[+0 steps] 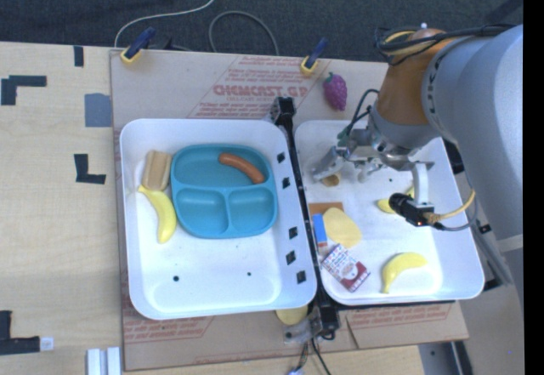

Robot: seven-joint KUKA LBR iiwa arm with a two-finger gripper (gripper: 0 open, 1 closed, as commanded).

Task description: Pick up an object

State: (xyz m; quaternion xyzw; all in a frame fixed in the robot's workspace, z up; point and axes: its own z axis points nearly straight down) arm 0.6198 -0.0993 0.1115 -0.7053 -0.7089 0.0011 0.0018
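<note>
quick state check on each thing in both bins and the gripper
blue sectioned plastic plate: flat in left bin
orange sausage: on plate
yellow banana: beside plate
second yellow banana: right bin
red-white packet: lying flat
purple grapes: outside bins
gripper: over right bin

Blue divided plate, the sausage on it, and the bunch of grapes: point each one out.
Blue divided plate [223, 227]: camera view, on its bare lower rim, in the left bin.
Sausage [242, 167]: camera view, on its middle, in the plate's upper compartment.
Bunch of grapes [336, 91]: camera view, on the purple cluster, outside the bins.
</note>
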